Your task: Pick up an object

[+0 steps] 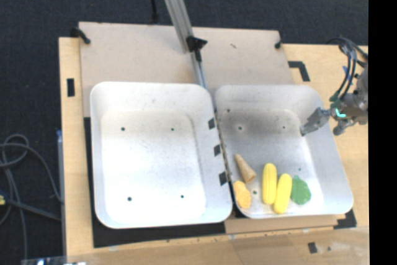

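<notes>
A: Where are the things to pick?

B: All in the right bin (322,152), bunched at its near edge. Two yellow corn cobs (276,187) lie side by side, touching. A green leafy piece (301,191) sits just right of them. A small orange piece (242,196) lies to their left by the bin's left wall, and a tan cone (244,168) lies just beyond it, tilted.

A: And the gripper?

B: The gripper (327,123) hangs at the right bin's far right rim, well apart from the pile. Its two fingers are spread, nothing between them.

A: The other bin?

B: The left bin (155,152) sits beside it, walls touching. A metal rail (177,6) slants away from the far side.
</notes>
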`<state>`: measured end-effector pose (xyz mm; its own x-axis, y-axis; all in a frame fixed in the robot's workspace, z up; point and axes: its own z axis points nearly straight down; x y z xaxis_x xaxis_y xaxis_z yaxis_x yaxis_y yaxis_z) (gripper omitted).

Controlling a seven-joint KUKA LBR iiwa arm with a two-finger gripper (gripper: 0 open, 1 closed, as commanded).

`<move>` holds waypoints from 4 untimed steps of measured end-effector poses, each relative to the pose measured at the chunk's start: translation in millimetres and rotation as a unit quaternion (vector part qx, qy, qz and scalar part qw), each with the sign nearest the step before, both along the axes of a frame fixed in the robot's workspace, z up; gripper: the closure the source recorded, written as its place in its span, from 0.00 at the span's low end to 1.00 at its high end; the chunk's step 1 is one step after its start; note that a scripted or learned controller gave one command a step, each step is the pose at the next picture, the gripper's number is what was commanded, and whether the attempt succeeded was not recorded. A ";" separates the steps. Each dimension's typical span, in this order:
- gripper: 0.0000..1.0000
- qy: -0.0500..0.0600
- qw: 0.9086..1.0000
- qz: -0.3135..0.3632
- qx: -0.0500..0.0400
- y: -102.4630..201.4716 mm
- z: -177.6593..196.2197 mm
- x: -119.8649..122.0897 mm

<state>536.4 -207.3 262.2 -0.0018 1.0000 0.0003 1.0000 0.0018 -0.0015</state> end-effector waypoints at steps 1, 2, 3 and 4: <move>0.00 -0.002 1.000 0.000 0.000 0.3 2.0 0.8; 0.00 0.001 1.000 -0.002 -0.001 -8.8 -55.1 5.1; 0.00 0.000 1.000 -0.002 -0.001 -15.4 -98.8 7.0; 0.00 0.001 1.000 -0.003 -0.001 -12.9 -142.0 9.7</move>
